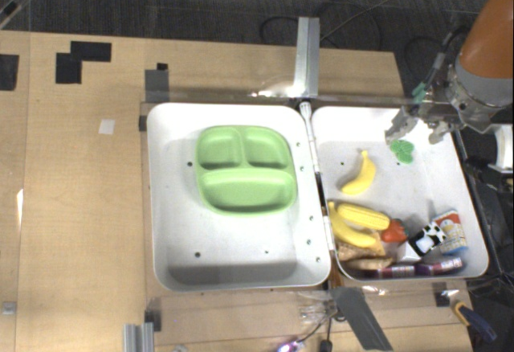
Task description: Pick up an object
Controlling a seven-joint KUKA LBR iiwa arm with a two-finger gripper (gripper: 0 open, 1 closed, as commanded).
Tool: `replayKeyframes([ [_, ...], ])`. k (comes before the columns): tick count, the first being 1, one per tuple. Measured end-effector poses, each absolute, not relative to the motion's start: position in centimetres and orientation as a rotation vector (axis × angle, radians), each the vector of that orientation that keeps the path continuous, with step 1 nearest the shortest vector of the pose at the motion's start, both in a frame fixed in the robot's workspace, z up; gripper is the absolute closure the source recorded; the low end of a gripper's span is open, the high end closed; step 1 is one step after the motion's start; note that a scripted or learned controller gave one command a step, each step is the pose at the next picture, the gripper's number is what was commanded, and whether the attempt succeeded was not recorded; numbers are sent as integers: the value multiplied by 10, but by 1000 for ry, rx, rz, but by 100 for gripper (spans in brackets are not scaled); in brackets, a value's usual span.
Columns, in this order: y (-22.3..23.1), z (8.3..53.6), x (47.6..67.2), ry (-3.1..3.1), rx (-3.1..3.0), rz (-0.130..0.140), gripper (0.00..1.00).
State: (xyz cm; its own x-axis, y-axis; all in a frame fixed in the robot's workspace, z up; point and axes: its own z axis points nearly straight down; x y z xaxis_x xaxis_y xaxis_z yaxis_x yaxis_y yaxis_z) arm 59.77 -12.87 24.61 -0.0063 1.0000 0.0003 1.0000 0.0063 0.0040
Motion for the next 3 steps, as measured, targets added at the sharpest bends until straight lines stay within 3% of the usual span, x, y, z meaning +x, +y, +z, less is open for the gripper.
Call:
replayKeyframes([
  [1, -118, 97, 594, 2246, 2192, 5, 0],
  [2, -117, 109, 596, 2243, 2190, 12, 100],
  [3, -60, 206, 640, 2130, 2305, 6, 100],
])
